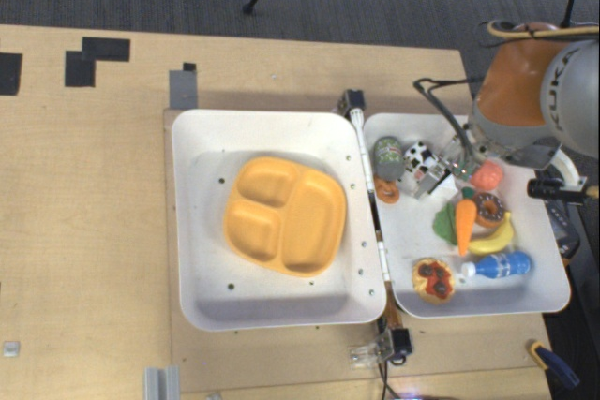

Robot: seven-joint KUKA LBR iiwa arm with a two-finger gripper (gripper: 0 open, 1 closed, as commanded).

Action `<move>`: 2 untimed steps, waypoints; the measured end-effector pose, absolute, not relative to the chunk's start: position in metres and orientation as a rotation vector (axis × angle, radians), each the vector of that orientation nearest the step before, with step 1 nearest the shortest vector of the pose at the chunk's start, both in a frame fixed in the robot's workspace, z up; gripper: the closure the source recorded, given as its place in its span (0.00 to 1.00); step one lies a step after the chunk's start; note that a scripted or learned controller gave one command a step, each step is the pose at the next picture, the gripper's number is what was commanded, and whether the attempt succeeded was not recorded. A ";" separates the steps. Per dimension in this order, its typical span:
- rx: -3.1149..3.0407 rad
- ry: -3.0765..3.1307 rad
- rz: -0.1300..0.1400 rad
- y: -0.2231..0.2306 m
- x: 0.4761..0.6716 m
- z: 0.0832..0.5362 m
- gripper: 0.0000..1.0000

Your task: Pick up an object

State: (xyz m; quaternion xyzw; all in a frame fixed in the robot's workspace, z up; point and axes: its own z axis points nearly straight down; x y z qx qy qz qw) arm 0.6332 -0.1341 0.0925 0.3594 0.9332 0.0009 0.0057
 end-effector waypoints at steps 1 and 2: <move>1.073 2.939 0.004 -0.107 0.574 0.089 0.00; 0.652 3.054 0.003 -0.100 0.549 0.089 0.00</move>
